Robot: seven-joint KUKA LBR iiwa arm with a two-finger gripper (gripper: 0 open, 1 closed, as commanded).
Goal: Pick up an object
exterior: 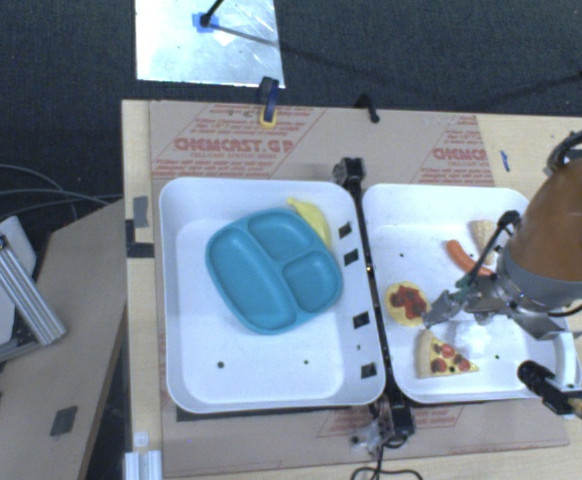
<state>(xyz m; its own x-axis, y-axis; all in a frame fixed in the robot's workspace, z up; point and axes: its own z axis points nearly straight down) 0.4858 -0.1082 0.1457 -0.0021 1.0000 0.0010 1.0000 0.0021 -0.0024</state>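
Observation:
My gripper reaches into the right bin from the right, low over its floor, between two toy pizza pieces. A round pizza piece with red toppings lies just left of the fingertips. A pizza slice lies just below them near the bin's front wall. An orange carrot-like piece and a tan cone lie farther back, partly under the wrist. Nothing shows between the fingers.
The left bin holds a blue divided plate with a yellow banana at its far edge. A black divider with clips runs between the bins. Cardboard lies behind them.

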